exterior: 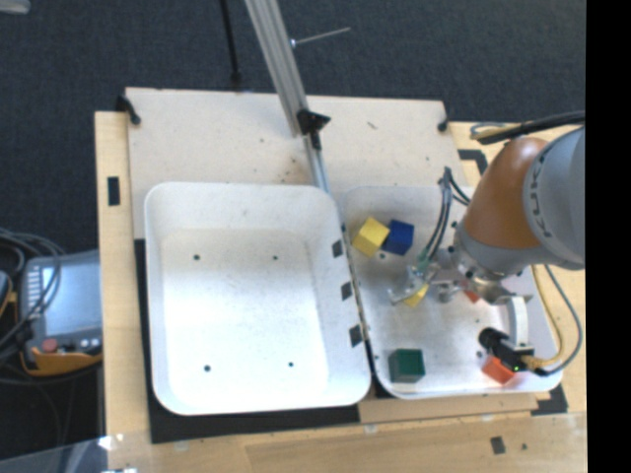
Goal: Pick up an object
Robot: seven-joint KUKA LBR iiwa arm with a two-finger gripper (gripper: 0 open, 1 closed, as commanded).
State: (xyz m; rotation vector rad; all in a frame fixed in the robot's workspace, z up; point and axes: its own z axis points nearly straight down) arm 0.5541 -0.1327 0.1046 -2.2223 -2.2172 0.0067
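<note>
My gripper [408,292] hangs low over the middle of the right bin [449,387], with the grey and orange arm reaching in from the right. A small yellow piece [418,295] sits right at the gripper's tip; whether it is held is unclear. A yellow cube [372,236] and a blue cube [399,236] lie touching each other at the bin's back left, a short way behind the gripper. A green block [405,365] rests near the front left corner. An orange block [499,370] lies at the front right.
The left bin [246,294] stands beside the right one, sharing a raised rim. A slanted metal pole [281,57] rises from behind the bins. Screen and cables [54,308] sit off the bench to the left.
</note>
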